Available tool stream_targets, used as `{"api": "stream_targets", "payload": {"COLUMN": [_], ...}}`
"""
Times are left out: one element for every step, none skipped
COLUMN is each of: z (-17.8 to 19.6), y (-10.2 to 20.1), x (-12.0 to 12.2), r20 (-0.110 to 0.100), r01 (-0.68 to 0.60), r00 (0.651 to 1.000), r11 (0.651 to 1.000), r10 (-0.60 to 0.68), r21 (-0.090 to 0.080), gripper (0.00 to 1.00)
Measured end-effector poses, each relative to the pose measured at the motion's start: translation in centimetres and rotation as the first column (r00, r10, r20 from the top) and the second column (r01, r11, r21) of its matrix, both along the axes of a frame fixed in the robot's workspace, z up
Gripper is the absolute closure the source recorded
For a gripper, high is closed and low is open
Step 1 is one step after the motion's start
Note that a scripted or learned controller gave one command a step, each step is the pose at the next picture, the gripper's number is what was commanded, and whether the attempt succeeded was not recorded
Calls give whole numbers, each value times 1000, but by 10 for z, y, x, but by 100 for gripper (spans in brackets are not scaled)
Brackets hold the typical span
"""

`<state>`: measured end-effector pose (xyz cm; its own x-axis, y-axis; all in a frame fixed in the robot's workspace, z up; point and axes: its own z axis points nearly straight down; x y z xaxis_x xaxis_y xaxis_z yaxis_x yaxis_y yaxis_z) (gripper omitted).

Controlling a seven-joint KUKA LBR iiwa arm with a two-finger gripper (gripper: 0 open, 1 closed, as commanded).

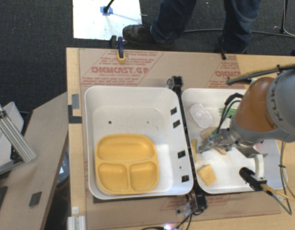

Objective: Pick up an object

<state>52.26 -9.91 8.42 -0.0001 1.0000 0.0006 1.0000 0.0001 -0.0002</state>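
My gripper (208, 143) hangs low over the middle of the right bin (219, 188), close to its left wall, and the grey arm with its orange band covers much of that bin. A clear plastic piece (200, 113) lies just behind the gripper. Nearer the bin's front lies a tan block (207, 175), apart from the gripper. Something green (227, 112) peeks out from behind the arm. A small tan thing (221, 150) shows right under the gripper, mostly hidden.
The left bin (133, 102) holds a yellow compartment tray (128, 163) in its front half. A black divider with clips (182, 133) runs between the bins. A person's legs (186, 8) stand beyond the bench's far edge.
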Motion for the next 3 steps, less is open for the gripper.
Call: {"api": "stream_targets", "payload": {"z": [11, 55, 119], "y": [0, -5, -8], "x": [1, 1, 2], "r20": [2, 5, 7], "r01": [1, 1, -4], "r00": [1000, 1000, 1000], "r11": [1000, 1000, 1000], "r10": [-1, -1, 4], "r21": [0, -2, -2], "gripper": [100, 100, 100]}}
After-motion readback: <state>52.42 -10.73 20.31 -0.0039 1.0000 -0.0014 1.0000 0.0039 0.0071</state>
